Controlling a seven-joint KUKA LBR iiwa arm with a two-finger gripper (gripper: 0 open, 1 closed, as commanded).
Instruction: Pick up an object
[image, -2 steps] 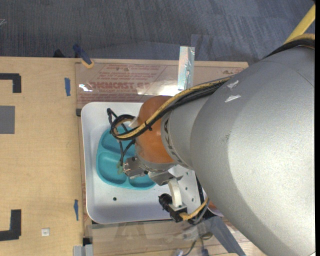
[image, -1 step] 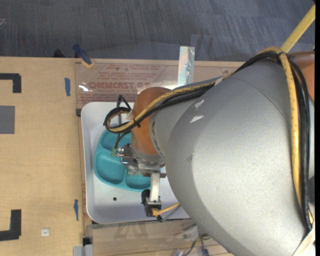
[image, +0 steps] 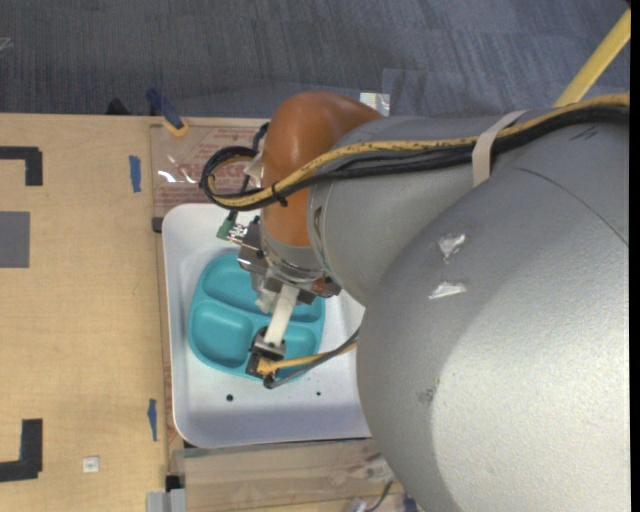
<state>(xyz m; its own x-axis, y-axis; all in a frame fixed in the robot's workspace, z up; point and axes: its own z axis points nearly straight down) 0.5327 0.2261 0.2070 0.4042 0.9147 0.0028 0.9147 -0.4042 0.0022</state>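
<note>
1. Arm: grey, with orange band; it enters from the right and covers most of that side.
2. Gripper: positioned below the orange band, directly over the turquoise tray. Whether it is open or closed cannot be told from this view, and no object is seen held.
3. Turquoise tray: moulded, with rounded compartments. It lies in the white bin, toward the bin's left and upper part, partly hidden beneath the gripper.
4. Bench: tan surface left of the bin, with blue tape strips and black corner marks.
</note>
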